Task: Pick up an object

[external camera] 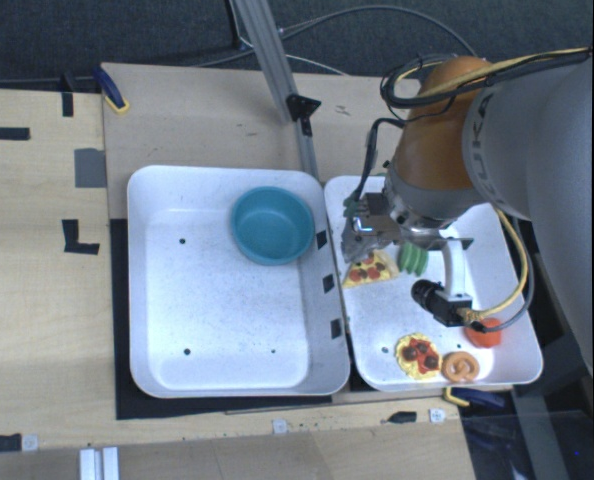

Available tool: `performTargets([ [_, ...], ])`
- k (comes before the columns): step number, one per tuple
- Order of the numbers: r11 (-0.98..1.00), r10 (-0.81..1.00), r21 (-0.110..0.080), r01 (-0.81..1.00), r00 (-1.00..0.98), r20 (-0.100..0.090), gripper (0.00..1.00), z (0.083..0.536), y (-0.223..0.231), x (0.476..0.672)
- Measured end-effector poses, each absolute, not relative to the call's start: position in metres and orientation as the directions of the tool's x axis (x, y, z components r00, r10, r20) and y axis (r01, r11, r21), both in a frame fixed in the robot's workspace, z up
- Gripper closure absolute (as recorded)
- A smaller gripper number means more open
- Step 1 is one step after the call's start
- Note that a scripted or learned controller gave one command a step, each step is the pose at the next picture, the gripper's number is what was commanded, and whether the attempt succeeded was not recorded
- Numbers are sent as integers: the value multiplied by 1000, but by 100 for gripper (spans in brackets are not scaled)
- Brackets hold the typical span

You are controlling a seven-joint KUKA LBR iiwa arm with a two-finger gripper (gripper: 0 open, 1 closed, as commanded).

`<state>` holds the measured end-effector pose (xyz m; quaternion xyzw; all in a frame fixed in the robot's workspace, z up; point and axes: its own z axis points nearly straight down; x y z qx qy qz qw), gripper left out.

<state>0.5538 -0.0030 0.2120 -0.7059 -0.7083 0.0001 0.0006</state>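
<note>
Pale wooden bench (37,268), on which two white bins are set side by side; left bin (177,358), in which one blue bowl (273,225) is placed near the far right corner; right bin (377,318), in which a toy pizza slice (369,270) is laid by the left wall, a green piece (412,259) just beside it, a small round pizza (418,356) and an orange ring (461,366) near the front rim; gripper (362,238) is positioned over the slice's upper edge; its opening, and any hold, cannot be told.

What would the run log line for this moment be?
tool over right bin | near pizza slice | blue bowl in left bin
</note>
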Motion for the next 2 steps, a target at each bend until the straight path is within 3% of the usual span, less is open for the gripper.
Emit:
performTargets([
  [2,4,1000,-1,1000,-4,1,100,206,81,595],
])
